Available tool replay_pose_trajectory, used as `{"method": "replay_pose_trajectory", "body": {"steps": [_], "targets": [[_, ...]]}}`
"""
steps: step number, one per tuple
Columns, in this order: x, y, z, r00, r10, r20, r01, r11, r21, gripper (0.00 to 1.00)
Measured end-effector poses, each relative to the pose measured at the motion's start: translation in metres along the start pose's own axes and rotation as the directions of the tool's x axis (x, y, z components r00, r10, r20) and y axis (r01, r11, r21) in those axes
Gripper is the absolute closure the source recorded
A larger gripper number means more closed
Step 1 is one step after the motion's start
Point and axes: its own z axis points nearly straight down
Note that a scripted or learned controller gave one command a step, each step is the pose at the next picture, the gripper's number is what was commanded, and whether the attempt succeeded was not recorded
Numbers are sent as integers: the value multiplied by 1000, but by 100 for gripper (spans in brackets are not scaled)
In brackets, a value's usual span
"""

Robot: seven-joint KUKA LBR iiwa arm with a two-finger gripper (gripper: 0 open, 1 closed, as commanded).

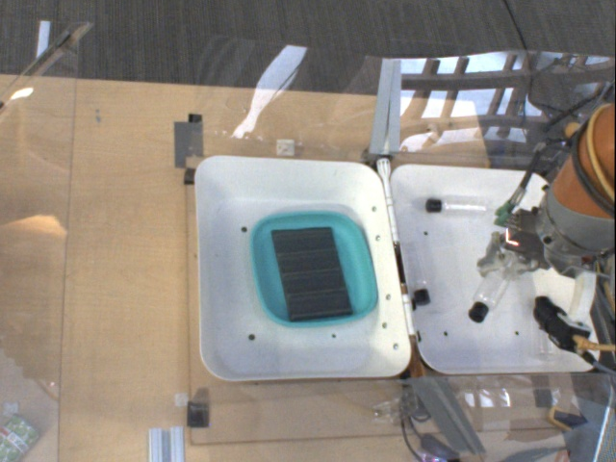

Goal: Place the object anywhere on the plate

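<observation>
Clear tubes (489, 296) lie in the right bin (452, 349); the pincer (510, 248) hangs at its 3 o'clock side, grip state untellable. A slippery tube could roll free before reaching the teal plate (262, 258).

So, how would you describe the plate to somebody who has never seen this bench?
Find the two white bins side by side; take the left bin, away from the arm. The plate lies in its middle: a teal, square dish with rounded corners, with a dark ribbed slab on it. It is the one coloured thing in either bin.
</observation>
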Motion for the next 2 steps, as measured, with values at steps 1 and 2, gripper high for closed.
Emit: {"method": "replay_pose_trajectory", "body": {"steps": [1, 2], "targets": [[79, 33, 22, 998, -56, 0, 56, 998, 3, 100], [156, -2, 21, 991, -137, -1, 137, 991, 3, 100]]}}
